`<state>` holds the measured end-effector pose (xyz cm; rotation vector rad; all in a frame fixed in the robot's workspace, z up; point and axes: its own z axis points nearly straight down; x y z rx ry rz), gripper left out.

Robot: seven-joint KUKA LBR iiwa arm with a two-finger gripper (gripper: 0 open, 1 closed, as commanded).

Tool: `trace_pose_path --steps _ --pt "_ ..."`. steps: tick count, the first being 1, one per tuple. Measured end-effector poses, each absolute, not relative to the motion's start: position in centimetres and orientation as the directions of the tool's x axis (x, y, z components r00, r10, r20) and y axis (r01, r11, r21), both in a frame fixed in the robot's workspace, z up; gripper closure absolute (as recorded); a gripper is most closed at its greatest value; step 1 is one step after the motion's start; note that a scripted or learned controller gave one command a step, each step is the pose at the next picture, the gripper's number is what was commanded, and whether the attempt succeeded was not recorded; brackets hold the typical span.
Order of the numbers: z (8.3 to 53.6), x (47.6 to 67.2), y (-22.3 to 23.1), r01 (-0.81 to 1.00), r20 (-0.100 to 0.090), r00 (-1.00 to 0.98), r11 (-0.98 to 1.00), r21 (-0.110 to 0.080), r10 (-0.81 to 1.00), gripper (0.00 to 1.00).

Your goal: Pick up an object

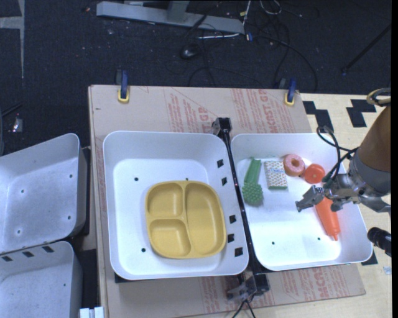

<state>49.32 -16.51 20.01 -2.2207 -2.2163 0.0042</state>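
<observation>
Yellow divided plate [185, 218]: lies in the left bin [118, 205].
Orange carrot [328, 220]: right bin [348, 251], just under the end effector.
End effector [313, 200]: fingers spread, pinching nothing, touching the carrot's top.
Green brush [252, 181]: right bin, left side.

A dark speckled floor [50, 68] fills the upper and left parts of the frame. Black cables [273, 43] loop across it near the top centre, beside a grey metal bar [168, 15] lying at a slant. The table [168, 112] is topped with brown board printed with red lettering, held at its far edge by two yellow-and-blue clamps [123, 87]. At the upper right, black tape squares [323, 118] mark a pale surface. Two spare white trays [37, 186] sit at the left edge, one above the other. Light is even and flat.
</observation>
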Motion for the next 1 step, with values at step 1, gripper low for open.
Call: trace_pose_path --steps 1 --pt "15.67 49.01 -16.45 1.0 0.001 0.002 -0.002 -0.005 1.0 0.0"
